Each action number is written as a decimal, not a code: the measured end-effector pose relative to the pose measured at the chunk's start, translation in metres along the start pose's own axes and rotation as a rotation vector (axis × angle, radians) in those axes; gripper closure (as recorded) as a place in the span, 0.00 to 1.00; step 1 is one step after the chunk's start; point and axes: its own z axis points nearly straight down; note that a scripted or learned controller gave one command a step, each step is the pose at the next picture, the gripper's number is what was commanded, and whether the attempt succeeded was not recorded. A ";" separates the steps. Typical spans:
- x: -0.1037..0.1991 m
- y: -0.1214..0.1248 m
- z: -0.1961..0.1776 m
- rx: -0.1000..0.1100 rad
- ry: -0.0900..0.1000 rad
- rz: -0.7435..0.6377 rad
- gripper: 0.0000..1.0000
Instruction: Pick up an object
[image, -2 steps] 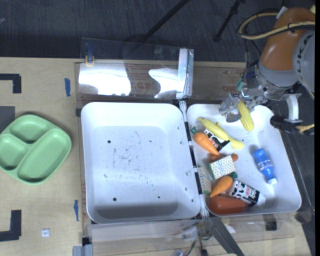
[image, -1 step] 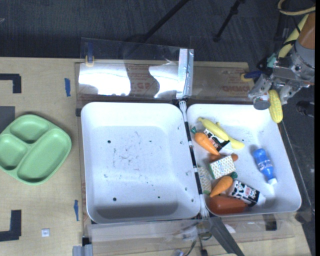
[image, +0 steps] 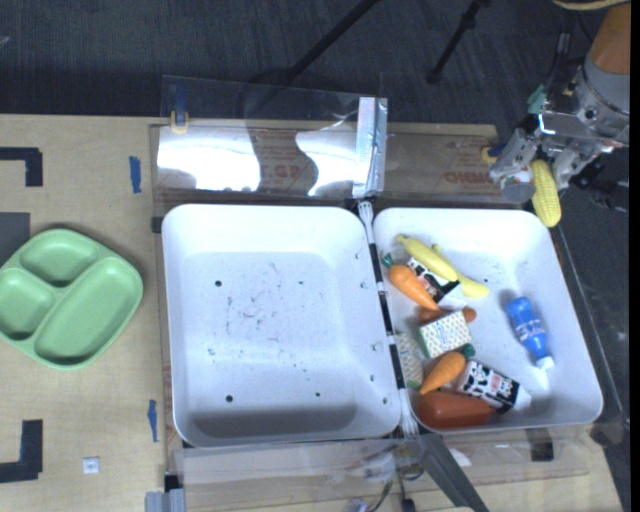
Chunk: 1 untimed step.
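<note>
Corn cob (image: 546, 193), yellow, gripped between the fingers of the gripper (image: 541, 172) and hanging lifted over the far right corner of the right bin (image: 575, 285), its lower tip just above the bin's back rim. Arm reaching in at the top right of the camera view, wrist pale grey. Inside the right bin, near its left wall: a banana (image: 437, 264) lying diagonally, touching an orange carrot (image: 411, 284) just beside it; below these a pale waffle-textured block (image: 444, 333), then a second carrot (image: 443, 371) tilted against a black-and-white carton (image: 491, 384), with a red-brown sausage-like piece (image: 455, 408) along the near rim. Blue bottle (image: 527, 329) with a white cap lying apart from the cluster, toward the bin's right wall. Left bin (image: 190, 240) sharing a middle edge with the right one, floor faintly scuffed. Green divided plate (image: 68, 296) resting on the bench near its left edge, well apart from both bins. Clear plastic sheet (image: 270, 150) standing behind the left bin's back rim.
</note>
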 end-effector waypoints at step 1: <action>0.038 -0.039 0.022 0.004 0.003 -0.345 1.00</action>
